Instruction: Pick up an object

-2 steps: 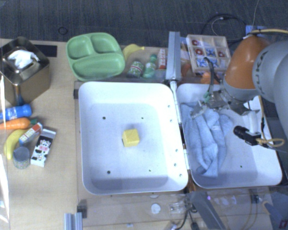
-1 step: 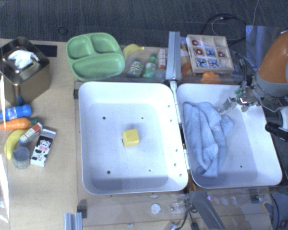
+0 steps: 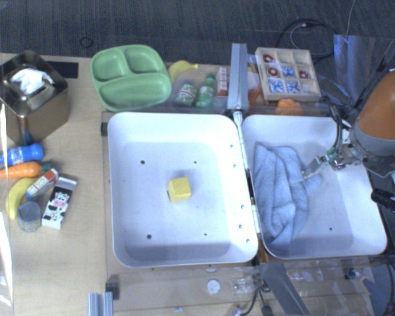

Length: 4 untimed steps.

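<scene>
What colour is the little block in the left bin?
Yellow. The block shows clearly in the camera view, alone on the white floor of the left bin.

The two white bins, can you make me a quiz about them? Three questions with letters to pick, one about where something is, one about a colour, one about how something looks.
1. Where does the small block lie?
A. in the left bin
B. in the right bin
C. on the green tray

2. What colour is the block?
A. red
B. yellow
C. black

3. How does the blue cloth in the right bin look?
A. folded in a neat square
B. rolled in a tight tube
C. crumpled and bunched

Answers:
1. A, the block sits alone near the middle of the left bin's floor.
2. B, it shows plain yellow against the white.
3. C, the cloth lies in loose wrinkles along the right bin's left side, with the gripper at its edge.
</scene>
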### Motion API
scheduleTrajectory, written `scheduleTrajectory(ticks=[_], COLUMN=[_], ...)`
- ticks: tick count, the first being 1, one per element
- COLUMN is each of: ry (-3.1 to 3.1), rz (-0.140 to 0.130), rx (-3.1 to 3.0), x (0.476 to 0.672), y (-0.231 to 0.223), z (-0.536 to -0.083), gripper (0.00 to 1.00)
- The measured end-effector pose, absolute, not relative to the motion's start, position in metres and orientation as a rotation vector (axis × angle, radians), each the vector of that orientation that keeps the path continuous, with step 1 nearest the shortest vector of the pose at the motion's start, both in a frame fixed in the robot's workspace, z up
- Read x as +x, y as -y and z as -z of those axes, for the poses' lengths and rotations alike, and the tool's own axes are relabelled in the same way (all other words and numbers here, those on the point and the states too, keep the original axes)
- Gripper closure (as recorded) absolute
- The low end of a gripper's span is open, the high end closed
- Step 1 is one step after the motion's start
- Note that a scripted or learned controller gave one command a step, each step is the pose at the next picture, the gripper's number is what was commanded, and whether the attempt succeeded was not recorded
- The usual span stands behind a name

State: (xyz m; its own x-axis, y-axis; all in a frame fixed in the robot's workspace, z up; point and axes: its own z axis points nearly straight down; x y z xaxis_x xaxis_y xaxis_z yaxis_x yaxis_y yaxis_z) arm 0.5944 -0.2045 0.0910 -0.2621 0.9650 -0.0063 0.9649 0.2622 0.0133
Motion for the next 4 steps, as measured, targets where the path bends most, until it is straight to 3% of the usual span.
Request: scheduleTrajectory(ticks=[1, 2, 3, 4], ry=[-2.480, -2.574, -2.553, -2.660], rz=[0.001, -0.006, -0.006, -0.010], rx=[1.933, 1.788, 1.819, 1.644], x=[0.670, 0.611, 0.579, 0.588], y=[0.191, 0.186, 0.155, 0.140], z=[-0.089, -0.100, -0.142, -0.092], gripper=[0.00, 0.00, 0.00, 0.00])
